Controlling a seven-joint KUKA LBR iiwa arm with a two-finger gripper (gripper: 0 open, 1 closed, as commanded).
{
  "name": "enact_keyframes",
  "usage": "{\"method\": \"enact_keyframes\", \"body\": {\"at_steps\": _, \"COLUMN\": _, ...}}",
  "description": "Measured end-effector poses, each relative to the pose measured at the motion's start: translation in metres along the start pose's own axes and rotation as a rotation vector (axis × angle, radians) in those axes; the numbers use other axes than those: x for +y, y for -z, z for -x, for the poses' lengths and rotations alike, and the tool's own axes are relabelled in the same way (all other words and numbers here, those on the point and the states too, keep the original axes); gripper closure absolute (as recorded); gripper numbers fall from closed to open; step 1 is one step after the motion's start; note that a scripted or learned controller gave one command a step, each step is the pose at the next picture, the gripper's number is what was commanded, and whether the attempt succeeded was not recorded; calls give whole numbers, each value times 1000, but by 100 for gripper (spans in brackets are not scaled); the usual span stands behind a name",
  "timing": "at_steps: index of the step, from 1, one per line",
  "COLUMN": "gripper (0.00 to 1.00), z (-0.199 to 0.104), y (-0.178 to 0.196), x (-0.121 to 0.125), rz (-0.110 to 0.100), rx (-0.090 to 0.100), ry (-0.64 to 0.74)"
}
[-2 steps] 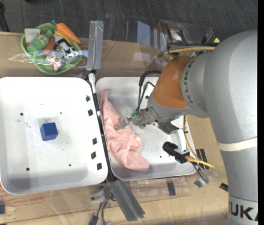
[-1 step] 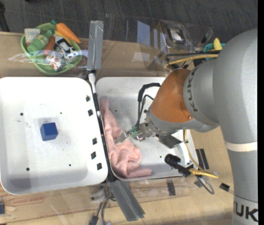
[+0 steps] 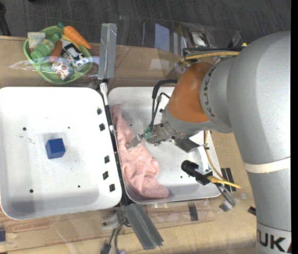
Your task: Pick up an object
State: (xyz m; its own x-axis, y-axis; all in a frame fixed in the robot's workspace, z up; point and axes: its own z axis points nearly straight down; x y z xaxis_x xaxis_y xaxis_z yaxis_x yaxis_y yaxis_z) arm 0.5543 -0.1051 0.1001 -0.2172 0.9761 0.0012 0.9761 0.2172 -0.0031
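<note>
One pink cloth (image 3: pixel 137 160) lies crumpled along the left wall of the right bin (image 3: pixel 212 192), centre frame. The gripper (image 3: pixel 141 138) sits low at the cloth's upper part, seemingly positioned to pinch a fold; how far it is open, and whether it grips anything, I cannot tell. One blue cube (image 3: pixel 55 147) rests alone in the left bin (image 3: pixel 11 102). One green bowl (image 3: pixel 59 54) of assorted items stands upper left, off both bins.

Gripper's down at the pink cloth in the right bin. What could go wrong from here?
1. The crumpled pink cloth lies against the right white bin's left wall, so the gripper may pinch only a fold that slips free.
2. A lift could drag the cloth over the divider.
</note>
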Motion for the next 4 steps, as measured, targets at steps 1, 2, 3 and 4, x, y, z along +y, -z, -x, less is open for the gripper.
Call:
{"method": "enact_keyframes", "body": {"at_steps": 1, "gripper": 0, "z": 21, "y": -9, "x": -68, "rz": 1, "rx": 1, "ry": 77}}
{"method": "enact_keyframes", "body": {"at_steps": 2, "gripper": 100, "z": 21, "y": 1, "x": -67, "rz": 0, "rx": 2, "ry": 82}}
{"method": "enact_keyframes", "body": {"at_steps": 3, "gripper": 0, "z": 21, "y": 1, "x": -68, "rz": 0, "rx": 1, "ry": 82}}
{"method": "enact_keyframes", "body": {"at_steps": 4, "gripper": 0, "z": 24, "y": 45, "x": -52, "rz": 2, "rx": -1, "ry": 202}}
